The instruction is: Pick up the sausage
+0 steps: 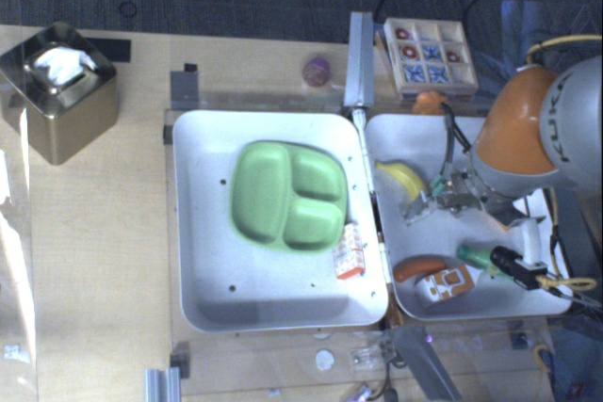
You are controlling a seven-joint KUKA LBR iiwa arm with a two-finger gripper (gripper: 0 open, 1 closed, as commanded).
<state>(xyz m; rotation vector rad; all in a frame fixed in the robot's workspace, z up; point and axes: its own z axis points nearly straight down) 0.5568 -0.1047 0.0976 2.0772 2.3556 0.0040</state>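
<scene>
- Camera view: the sausage (416, 268) is lying near the front edge of the right bin (490, 304), just beside a small orange-and-white packet (447, 282); a green-handled tool (492, 259) is resting to its right.
- The gripper (422, 202) is hanging over the middle of the right bin, well above the sausage and apart from it; whether it is open or closed cannot be told from here; a yellow banana (402, 178) is lying just beside it.
- The left bin (203, 297) is carrying a green divided plate (287, 193); a small red-and-white carton (350, 251) is leaning at the plate's right corner.
- On the table (94, 278), a brown tissue box (58, 94) is sitting far left; a tic-tac-toe board (428, 55) is lying behind the bins.
</scene>
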